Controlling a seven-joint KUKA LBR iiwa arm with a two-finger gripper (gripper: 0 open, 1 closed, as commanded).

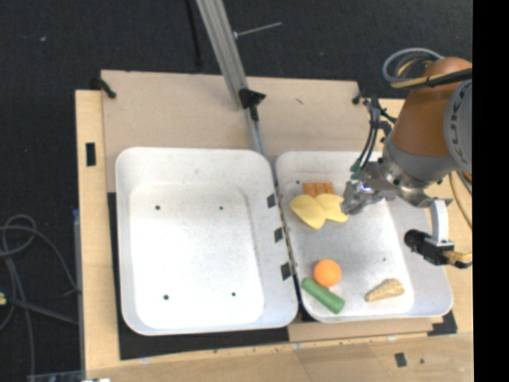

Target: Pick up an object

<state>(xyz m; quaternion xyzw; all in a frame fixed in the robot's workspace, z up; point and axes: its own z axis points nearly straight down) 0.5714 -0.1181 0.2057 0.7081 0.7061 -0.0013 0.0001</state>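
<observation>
In the right bin (413, 293) lie a yellow lumpy object (316, 210), a small orange waffle-like piece (318, 188) behind it, an orange ball (327, 273), a green cylinder (322, 296) and a tan wedge (385, 290). My gripper (355, 197) hangs over the upper middle of the right bin, its tip right at the yellow object's right end. The grey and orange arm comes in from the right above it.
The left bin (143, 173) sits beside the right one, with black clips (280, 234) along the shared edge. A metal pole (227, 46) slants up from the bench behind the bins. A black fitting (429, 247) sticks out at the right bin's right edge.
</observation>
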